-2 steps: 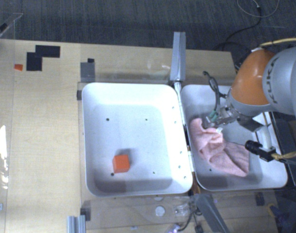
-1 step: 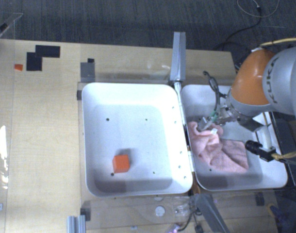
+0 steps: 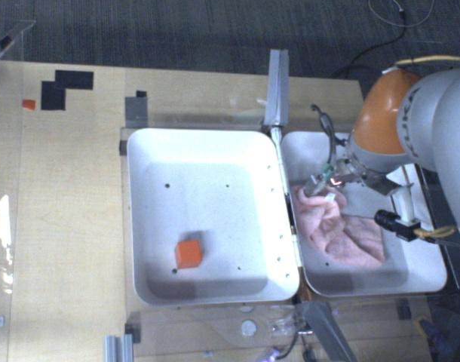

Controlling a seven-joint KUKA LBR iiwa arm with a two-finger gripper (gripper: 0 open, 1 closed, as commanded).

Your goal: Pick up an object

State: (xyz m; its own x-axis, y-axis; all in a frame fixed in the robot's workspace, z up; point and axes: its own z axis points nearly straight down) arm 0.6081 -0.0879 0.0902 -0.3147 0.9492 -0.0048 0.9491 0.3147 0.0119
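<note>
A crumpled pink cloth (image 3: 341, 231) lies in the right white bin (image 3: 411, 277), spreading from its left wall toward the middle. My gripper (image 3: 325, 186) is low in that bin, at the cloth's upper left end, and seems to touch the fabric there. The grey arm with its orange band (image 3: 384, 123) reaches in from the right above it. A small orange cube (image 3: 188, 254) rests on the floor of the left white bin (image 3: 215, 157), near the front left, far from the gripper.
A grey metal post (image 3: 277, 89) stands at the back between the two bins. Black cables (image 3: 400, 225) hang by the wrist over the right bin. Black markers (image 3: 64, 87) and a small orange square (image 3: 29, 105) sit on the bench at far left.
</note>
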